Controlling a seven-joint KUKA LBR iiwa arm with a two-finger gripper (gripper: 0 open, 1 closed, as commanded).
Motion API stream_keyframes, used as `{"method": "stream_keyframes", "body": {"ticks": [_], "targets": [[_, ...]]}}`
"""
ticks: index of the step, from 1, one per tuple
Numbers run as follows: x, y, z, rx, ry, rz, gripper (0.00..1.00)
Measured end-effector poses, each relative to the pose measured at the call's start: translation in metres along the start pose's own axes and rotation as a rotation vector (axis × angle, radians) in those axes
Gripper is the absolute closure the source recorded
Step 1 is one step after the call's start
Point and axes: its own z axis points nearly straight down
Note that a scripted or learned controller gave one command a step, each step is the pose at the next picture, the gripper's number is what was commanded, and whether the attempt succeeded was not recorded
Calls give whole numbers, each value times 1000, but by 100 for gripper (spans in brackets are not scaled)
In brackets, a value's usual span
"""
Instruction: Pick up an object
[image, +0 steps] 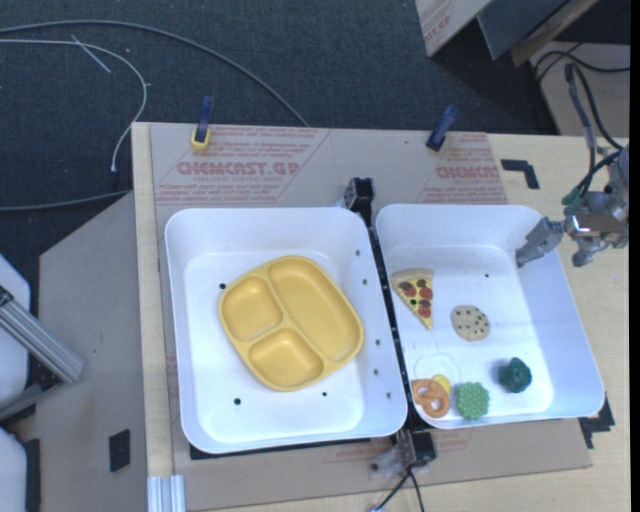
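The right bin (560, 300) holds a pizza slice (415, 292), a round cookie (469, 322), a dark green piece (515, 375), a light green bumpy piece (472, 400) and an orange pretzel-like piece (432, 396). My gripper (560, 247) hangs over the far right rim of that bin. It is open, its fingers spread apart with nothing between them. It is well to the right of and behind the cookie, touching none of the objects.
The left bin (200, 250) holds a yellow divided plate (290, 320). A black bracket (358, 192) sits where the two bins meet at the back. Blue clamps (204, 110) (442, 126) hold the cardboard base at its far edge.
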Motion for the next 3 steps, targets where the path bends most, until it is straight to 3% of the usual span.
{"method": "stream_keyframes", "body": {"ticks": [3], "targets": [[11, -11, 175, 7, 3, 0, 0]]}}
